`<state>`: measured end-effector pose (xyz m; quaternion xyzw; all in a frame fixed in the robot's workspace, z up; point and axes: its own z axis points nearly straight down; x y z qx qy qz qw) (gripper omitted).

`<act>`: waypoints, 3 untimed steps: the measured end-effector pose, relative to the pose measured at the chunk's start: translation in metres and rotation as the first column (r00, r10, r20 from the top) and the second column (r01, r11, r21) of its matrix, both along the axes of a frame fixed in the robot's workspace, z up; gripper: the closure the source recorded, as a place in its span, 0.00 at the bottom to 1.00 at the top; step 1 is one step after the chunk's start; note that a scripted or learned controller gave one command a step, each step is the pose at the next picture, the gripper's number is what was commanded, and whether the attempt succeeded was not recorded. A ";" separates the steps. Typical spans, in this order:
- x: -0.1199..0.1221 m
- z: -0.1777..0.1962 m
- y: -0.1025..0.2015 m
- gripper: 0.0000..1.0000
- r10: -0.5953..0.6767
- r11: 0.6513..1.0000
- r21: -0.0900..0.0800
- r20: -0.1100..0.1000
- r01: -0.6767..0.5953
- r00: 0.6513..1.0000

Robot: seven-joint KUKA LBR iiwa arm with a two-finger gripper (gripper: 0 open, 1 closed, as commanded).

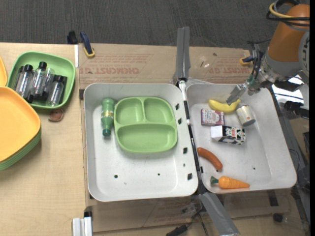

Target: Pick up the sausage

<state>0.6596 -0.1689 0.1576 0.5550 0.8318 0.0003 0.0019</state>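
The sausage point(210, 158) is a reddish-brown link lying at a slant near the front left corner of the right bin point(275, 161). My gripper point(234, 96) hangs over the back of that bin, just above the right end of a yellow banana point(218, 105). It is well behind the sausage, and nothing touches the sausage.
In the right bin with the sausage are an orange carrot point(231, 182), a cow-print milk carton point(229, 134), a pink box point(212, 117) and a silver can point(245, 115). The left bin point(142, 181) holds a green divided plate point(145, 123) and a green bottle point(107, 116).
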 end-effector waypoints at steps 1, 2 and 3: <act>-0.001 -0.039 0.014 0.00 -0.361 0.933 0.000 -0.005 0.361 0.933; -0.001 -0.039 0.014 0.00 -0.360 0.933 0.000 -0.005 0.360 0.933; -0.001 -0.039 0.014 0.00 -0.360 0.933 0.000 -0.005 0.360 0.933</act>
